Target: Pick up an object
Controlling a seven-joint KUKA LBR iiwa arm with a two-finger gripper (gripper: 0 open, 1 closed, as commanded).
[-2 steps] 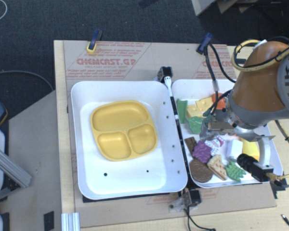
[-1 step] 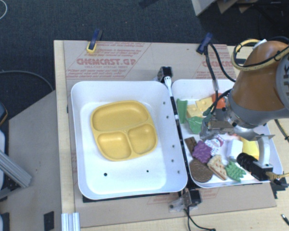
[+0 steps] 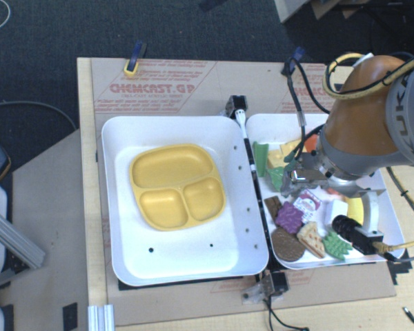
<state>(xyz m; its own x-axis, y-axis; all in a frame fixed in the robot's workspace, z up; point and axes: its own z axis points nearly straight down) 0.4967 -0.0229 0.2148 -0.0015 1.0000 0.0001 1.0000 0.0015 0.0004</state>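
The counter (image 3: 159,81) is a tan board with red lettering printed across its far part. Two shallow white bins lie on it side by side, touching along their inner edges. The left bin (image 3: 124,247) holds a yellow divided plate (image 3: 176,185). The right bin (image 3: 393,209) holds a jumble of small toy foods, partly hidden under the arm. A blue and yellow clamp (image 3: 133,59) grips the counter's far edge at the left, and a dark clamp (image 3: 292,62) grips the same edge further right. Another clamp (image 3: 236,105) sits where the bins meet at the far side.
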